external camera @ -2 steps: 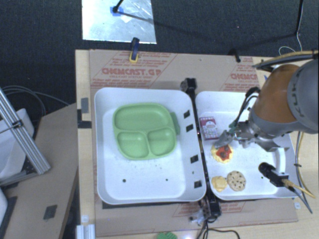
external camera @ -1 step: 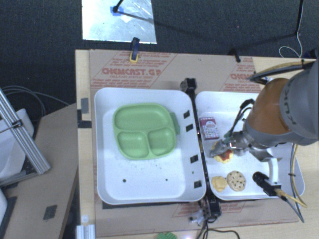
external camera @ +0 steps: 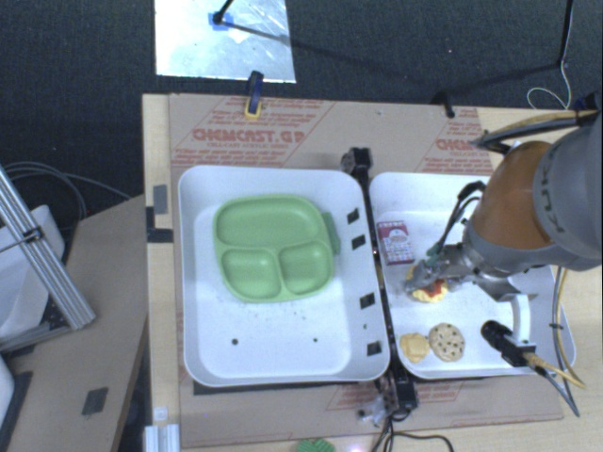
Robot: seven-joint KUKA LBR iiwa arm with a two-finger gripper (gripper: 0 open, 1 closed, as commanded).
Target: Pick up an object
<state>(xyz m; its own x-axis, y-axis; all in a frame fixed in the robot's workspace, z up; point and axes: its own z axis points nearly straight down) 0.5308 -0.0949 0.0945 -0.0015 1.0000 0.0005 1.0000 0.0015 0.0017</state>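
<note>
Left bin [external camera: 283, 339] beside right bin [external camera: 415, 194] held a green plate [external camera: 273, 248]. Tool [external camera: 431, 275] hung low at right bin's middle, just over a yellow-red item [external camera: 430, 295]; open or closed couldn't be told. Cookie [external camera: 446, 341] lay near right bin's front edge.

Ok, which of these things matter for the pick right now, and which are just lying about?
In play:
gripper
yellow and red item, directly at the gripper in the right bin, the likely target

Lying about:
red and white packet
cookie
yellow piece
green divided tray in the left bin
</note>
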